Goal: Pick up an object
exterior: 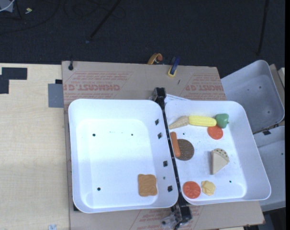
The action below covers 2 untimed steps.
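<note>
Lying flat near the front right corner of the left bin (74,128), close to the divider between the two bins, is a tan toast slice (147,185), alone on that bin's floor. The right bin (253,139) holds everything else. Along its far side a pale cone (179,122) touches the end of a yellow corn cob (202,121), and a green piece (222,120) sits at the cob's other end. An orange-red disc (215,132) lies just in front of the green piece. Against the divider an orange sausage (175,144) lies lengthwise, touching a brown round cookie (185,150). A sandwich wedge (218,161) sits near the middle right, apart from the rest. At the front edge a red round piece (191,189) and a yellow lump (208,188) rest side by side. Both bins stand on a printed cardboard sheet (111,83) over the table (25,143). Whether the end effector is wide, narrow or holding anything cannot be told, so no place can be given relative to it.
</note>
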### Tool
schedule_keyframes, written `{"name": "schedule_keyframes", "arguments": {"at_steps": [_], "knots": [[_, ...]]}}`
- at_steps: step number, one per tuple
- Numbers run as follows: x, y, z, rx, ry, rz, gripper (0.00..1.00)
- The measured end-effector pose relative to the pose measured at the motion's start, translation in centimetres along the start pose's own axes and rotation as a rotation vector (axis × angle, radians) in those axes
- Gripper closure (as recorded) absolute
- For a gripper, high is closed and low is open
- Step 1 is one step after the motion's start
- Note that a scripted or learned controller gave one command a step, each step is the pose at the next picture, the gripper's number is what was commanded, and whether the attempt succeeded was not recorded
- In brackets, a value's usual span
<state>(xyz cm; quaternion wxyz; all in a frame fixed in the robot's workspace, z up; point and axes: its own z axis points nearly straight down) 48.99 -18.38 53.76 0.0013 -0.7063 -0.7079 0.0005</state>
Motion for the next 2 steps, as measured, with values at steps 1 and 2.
{"name": "schedule_keyframes", "arguments": {"at_steps": [1, 2], "knots": [[3.6, 0.3, 0.0, 0.000, 0.000, -0.001, 1.00], [6.8, -0.6, 0.0, 0.001, 0.000, -0.001, 1.00]]}}
